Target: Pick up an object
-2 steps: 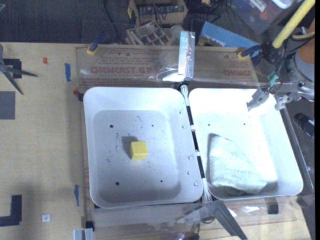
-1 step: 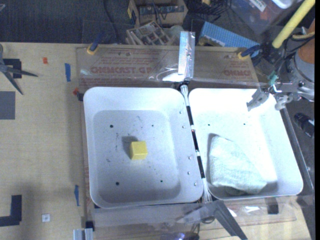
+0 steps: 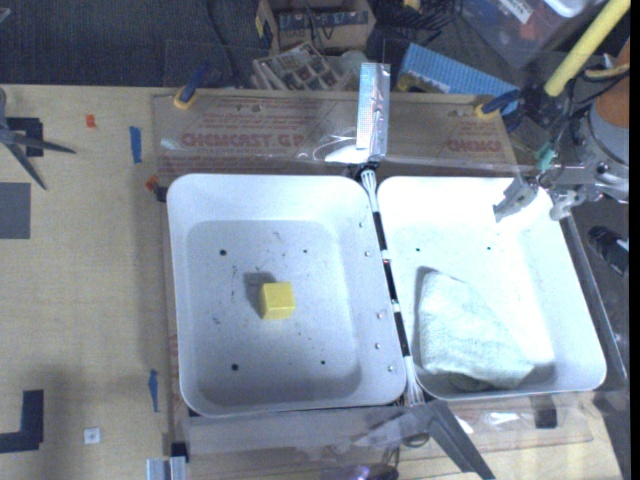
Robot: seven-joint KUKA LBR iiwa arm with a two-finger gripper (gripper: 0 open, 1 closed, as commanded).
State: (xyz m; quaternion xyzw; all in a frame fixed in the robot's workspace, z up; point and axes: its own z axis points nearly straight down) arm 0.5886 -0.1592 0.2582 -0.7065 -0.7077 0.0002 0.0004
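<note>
A small yellow block point(image 3: 278, 300), matte and cube-shaped, is sitting near the centre of the left bin point(image 3: 200, 208). A crumpled white cloth point(image 3: 470, 333) is lying at 6 o'clock in the right bin point(image 3: 580, 318). The gripper point(image 3: 536, 200) is hovering at that bin's 1 o'clock, fingers spread apart, holding nothing.

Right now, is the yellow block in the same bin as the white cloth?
No: the yellow block lies in the left bin, the white cloth in the right bin.
</note>
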